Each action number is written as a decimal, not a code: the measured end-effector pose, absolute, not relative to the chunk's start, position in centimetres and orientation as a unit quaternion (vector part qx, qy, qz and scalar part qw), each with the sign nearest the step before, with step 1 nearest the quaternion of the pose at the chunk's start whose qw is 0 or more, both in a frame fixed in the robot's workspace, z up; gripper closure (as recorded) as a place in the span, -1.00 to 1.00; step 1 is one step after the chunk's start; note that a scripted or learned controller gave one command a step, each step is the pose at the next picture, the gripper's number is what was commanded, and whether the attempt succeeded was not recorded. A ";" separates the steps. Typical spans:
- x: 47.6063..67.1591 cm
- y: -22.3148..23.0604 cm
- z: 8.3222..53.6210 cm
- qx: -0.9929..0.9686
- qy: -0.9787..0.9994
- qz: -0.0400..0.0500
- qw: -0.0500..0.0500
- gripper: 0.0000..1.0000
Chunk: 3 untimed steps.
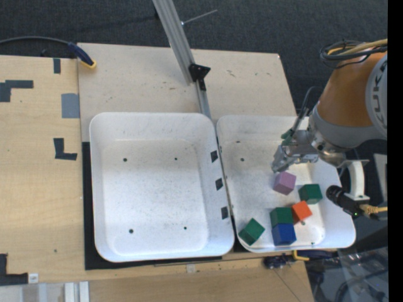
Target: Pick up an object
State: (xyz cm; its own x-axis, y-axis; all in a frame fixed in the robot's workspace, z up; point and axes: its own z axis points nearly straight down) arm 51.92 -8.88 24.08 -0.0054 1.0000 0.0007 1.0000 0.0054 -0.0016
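Camera view: purple block (284,182) tilted, below jaws.

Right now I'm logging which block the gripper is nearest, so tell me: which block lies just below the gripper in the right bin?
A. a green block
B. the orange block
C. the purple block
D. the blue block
C: the purple block lies just below the gripper in the right bin, while the blue block, orange block and green blocks lie farther toward the near rim.
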 end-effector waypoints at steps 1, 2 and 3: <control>54.1 -3.0 23.9 -0.704 -0.710 0.000 0.001 1.00; 56.6 2.0 22.6 -0.705 -0.709 0.000 0.001 1.00; 58.3 6.2 23.0 -0.705 -0.709 0.000 0.001 1.00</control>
